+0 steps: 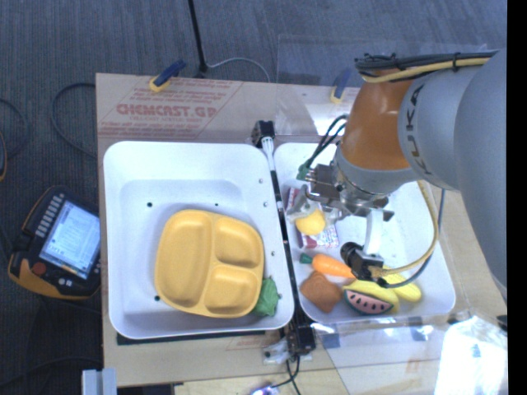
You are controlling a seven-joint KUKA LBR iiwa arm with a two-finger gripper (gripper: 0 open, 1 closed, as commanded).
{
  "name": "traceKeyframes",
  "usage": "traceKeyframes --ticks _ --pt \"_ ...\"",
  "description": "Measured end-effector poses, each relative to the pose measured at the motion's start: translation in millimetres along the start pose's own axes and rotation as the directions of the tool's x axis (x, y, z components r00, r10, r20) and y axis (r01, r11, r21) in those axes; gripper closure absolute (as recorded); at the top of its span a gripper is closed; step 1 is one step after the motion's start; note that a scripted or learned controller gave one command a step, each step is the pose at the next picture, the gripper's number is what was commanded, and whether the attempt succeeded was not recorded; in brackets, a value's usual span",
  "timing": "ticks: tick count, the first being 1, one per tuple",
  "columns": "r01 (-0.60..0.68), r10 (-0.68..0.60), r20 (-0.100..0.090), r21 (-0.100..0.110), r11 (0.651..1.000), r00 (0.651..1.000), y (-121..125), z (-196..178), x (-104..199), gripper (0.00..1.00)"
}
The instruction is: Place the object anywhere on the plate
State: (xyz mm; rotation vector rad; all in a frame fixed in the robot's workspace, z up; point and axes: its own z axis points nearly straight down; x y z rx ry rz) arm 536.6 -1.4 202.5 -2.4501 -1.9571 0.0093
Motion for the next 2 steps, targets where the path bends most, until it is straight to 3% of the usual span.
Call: traceKeyframes --ticks 1,2 --pt "-0.012 0.012 0.000 -0.003 1.000 1.000 -30.4 -6.5 77.8 1.00" --pt "-0.016 0.016 0.002 -0.004 1.000 1.000 -29.6 -6.4 75.2 0.00"
